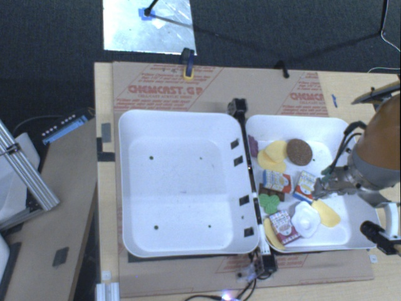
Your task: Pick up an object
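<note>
Over on the tabletop [207,83], the right-hand bin [326,127] holds the clutter, and the end effector [322,187] hangs low among it; whether it's clenched, can't tell. Nearest target: the small white-and-blue packet [305,184], touching it on the left.

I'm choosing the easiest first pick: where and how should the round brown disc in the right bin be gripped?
Grip the brown disc across its round edge, coming straight down from above. It appears to lie flat near the right bin's far wall, with bare floor on its right; a yellow piece crowds its left side.
</note>
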`<state>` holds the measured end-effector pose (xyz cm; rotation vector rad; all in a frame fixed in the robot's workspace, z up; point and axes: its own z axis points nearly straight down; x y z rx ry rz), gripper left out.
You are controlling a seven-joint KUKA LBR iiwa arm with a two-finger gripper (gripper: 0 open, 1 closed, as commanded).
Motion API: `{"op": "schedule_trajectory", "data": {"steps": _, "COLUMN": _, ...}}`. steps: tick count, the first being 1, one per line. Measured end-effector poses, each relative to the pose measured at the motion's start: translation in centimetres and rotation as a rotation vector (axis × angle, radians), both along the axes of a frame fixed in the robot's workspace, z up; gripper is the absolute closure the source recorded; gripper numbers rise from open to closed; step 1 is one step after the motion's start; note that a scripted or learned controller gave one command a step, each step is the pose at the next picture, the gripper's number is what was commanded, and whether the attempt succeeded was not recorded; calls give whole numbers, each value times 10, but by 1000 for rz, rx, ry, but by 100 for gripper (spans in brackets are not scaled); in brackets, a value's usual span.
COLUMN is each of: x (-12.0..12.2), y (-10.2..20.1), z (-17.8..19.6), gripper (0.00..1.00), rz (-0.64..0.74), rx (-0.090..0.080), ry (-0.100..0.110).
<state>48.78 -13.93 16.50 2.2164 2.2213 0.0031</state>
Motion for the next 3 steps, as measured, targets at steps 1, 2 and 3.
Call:
{"op": "schedule_trajectory", "data": {"steps": 1, "x": -1, "y": 35, "z": -25, "gripper": 100, "rz": 3, "rx": 3, "ry": 4}}
{"op": "schedule_trajectory", "data": {"steps": 2, "x": 116, "y": 77, "z": 24, "gripper": 100, "rz": 10, "rx": 0, "ry": -11}}
{"op": "schedule_trajectory", "data": {"steps": 3, "x": 68, "y": 33, "z": 27, "gripper": 100, "rz": -4, "rx": 1, "ry": 4}}
